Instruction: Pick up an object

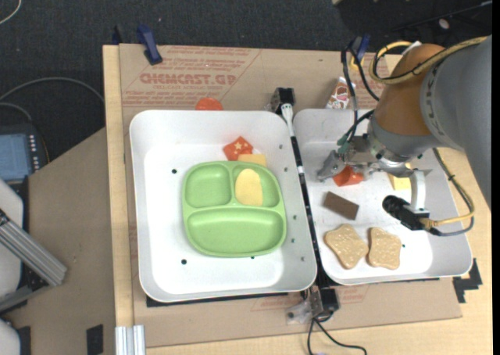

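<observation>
Hovering over the right bin (437, 263), jaws (344, 167) sit at a red block (349, 177); can't tell their state.

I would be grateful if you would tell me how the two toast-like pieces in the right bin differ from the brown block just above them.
The toast pieces are pale tan and speckled; the brown block is dark and plain. The toast pieces have lobed, rounded outlines; the brown block is a straight-edged rectangle. The toast pieces sit nearer the front rim of the right bin; the brown block lies farther back. All lie flat on the bin floor.
</observation>
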`<state>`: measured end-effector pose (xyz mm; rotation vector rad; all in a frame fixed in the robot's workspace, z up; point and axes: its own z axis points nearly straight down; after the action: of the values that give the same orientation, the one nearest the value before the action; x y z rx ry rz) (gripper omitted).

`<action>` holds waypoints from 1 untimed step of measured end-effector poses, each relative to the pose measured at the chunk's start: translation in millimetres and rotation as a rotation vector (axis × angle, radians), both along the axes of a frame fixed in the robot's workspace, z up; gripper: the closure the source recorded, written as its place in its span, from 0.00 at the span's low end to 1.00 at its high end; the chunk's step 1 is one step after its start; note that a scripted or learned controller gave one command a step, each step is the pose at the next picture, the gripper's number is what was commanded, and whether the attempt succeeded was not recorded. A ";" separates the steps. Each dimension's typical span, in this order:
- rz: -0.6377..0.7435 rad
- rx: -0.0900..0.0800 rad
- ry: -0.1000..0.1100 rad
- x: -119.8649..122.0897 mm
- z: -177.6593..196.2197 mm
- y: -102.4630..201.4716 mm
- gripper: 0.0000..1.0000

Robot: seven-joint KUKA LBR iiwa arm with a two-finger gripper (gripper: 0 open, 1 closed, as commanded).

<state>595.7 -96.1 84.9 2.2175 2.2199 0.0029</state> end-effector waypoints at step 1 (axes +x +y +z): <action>-0.002 0.000 -0.004 0.5 12.6 -0.4 1.00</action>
<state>596.2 -96.5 97.5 2.2172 2.2159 0.0073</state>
